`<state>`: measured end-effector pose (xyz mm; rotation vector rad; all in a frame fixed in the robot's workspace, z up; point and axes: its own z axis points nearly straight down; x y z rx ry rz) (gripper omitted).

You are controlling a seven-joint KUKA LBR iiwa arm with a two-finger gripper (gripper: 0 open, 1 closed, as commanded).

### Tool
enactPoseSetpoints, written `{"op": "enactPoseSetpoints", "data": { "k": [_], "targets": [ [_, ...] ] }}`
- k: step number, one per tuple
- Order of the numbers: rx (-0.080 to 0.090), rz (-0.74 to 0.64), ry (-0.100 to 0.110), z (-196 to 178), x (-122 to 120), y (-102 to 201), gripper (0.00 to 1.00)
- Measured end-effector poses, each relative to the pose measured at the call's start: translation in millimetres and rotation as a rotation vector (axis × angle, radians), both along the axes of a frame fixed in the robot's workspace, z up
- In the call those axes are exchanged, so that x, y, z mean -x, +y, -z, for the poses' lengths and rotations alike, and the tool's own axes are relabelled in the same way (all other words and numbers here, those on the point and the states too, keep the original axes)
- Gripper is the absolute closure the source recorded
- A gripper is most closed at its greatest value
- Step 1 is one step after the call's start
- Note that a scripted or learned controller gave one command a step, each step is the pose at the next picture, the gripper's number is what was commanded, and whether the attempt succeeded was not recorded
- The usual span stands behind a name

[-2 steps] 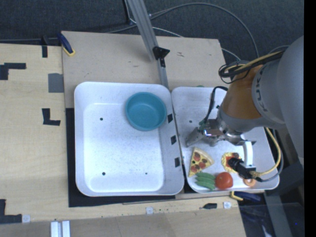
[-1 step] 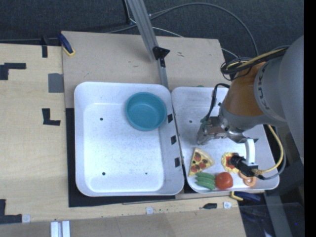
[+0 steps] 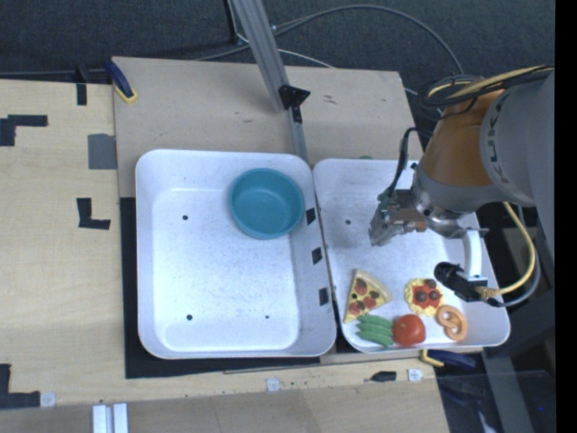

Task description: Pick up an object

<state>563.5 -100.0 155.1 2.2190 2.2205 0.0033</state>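
Nearest the camera, along the near edge of the right bin [image 3: 343, 197], lies a row of toy food. Going left to right: a pizza slice [image 3: 365, 294] with red dots on its yellow face, a green pea pod [image 3: 376, 331] just below it, a red tomato [image 3: 409, 329] touching the pod's right end, a small round pizza-like piece [image 3: 423, 294] with dark and red toppings above the tomato, and a pretzel [image 3: 452, 321] at the far right of the row.

Over in the left bin [image 3: 171, 269] (the larger-looking of the two) sits a blue bowl [image 3: 266, 202], upright, in the far right corner close to the wall shared with its neighbour. A grey metal pole [image 3: 261, 43] slants down from the far side and ends at the seam between the bins.

Reaching in from the right, the grey arm with its orange band [image 3: 460, 147] carries the gripper [image 3: 386, 231] above the bare middle of the right bin. It hangs apart from the food, on the far side of the pizza slice, with nothing visible between its fingers; whether they are spread or closed I cannot tell from this angle. A black and white fitting [image 3: 460, 278] with a yellow cable sits over the bin's right edge, just beside the round piece and the pretzel
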Motion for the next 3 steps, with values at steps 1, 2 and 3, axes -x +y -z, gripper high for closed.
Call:
{"op": "enactPoseSetpoints", "data": {
  "k": [1,2,3],
  "targets": [
    [0.0,0.0,-0.001,-60.4,2.6,4.6,1.0],
    [-0.001,0.0,0.004,-64.9,2.6,4.7,1.0],
    [-0.001,-0.004,0.005,-56.5,-17.2,55.4,1.0]
  ]
}}
